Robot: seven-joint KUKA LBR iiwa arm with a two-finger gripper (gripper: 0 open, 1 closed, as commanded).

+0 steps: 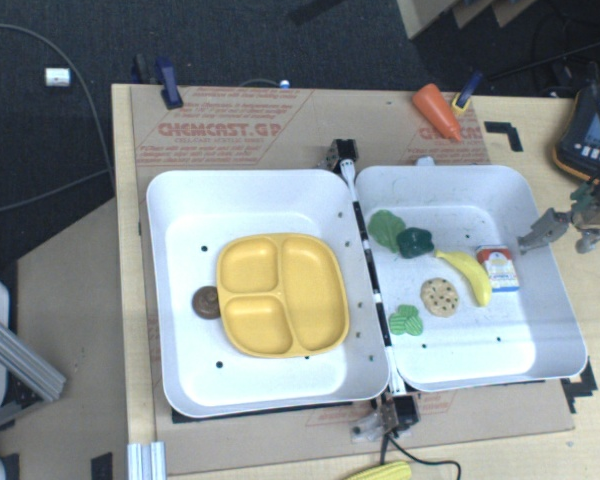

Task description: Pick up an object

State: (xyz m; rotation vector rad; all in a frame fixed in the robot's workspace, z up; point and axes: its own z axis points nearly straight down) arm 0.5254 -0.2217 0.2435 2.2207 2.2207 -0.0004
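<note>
1. Your gripper (565, 226) sits at the far right edge of the right bin (540, 353), with nothing visible between its fingers. How wide it is open you cannot tell from this slant.
2. Your candidates all lie in the right bin: a banana (467, 273), a small red-and-white carton (498, 268) touching its right side, a cookie (440, 296), a dark green piece (414, 242) against a lighter green leaf (385, 228), and a small green item (405, 320) near the divider.
3. The left bin (170, 268) holds a yellow sectioned plate (280, 294) with a brown round thing (206, 302) tucked at its left edge.
4. Watch the banana and carton: they touch, so a descent there could likely nudge one and miss both.
5. The cookie lies flat; fingers may slide over it.
6. The gripper is near the bin wall, so a low move risks catching the rim.
7. The cardboard (220, 128) under the bins reads "CHEMCAST GP". The carton's label is too small to read.
</note>
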